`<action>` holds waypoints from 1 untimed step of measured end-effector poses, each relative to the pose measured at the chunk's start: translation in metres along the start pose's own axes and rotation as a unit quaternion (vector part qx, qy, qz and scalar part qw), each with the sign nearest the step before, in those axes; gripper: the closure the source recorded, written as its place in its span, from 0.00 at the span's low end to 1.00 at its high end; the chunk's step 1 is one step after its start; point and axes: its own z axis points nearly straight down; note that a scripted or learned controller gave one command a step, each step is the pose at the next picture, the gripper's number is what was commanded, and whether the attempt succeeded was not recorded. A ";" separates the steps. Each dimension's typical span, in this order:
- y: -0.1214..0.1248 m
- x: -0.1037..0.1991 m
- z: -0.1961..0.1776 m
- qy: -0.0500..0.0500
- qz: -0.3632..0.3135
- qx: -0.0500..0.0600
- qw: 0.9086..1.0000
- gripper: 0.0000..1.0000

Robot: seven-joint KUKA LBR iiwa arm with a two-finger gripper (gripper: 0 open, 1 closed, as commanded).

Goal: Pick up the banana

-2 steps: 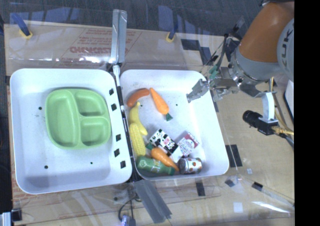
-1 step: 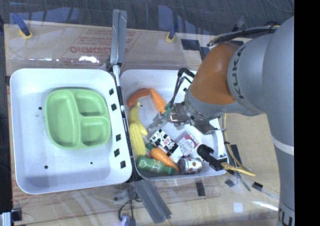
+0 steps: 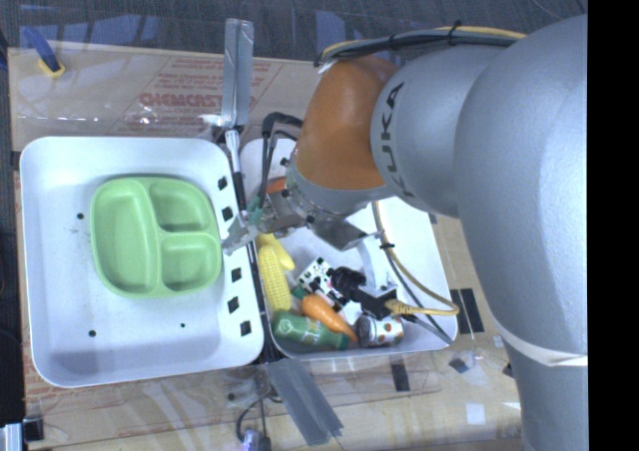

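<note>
Against the right bin's (image 3: 424,251) left wall, under the arm (image 3: 344,130): banana (image 3: 276,251), touching corn (image 3: 277,289) on its near side. Cannot tell whether jaws stand apart or together. Best to descend straight, straddle the banana's width clear of wall and corn, then close firmly before lifting.
</note>
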 end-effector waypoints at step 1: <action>-0.064 -0.027 0.000 0.000 0.001 0.001 1.000 0.00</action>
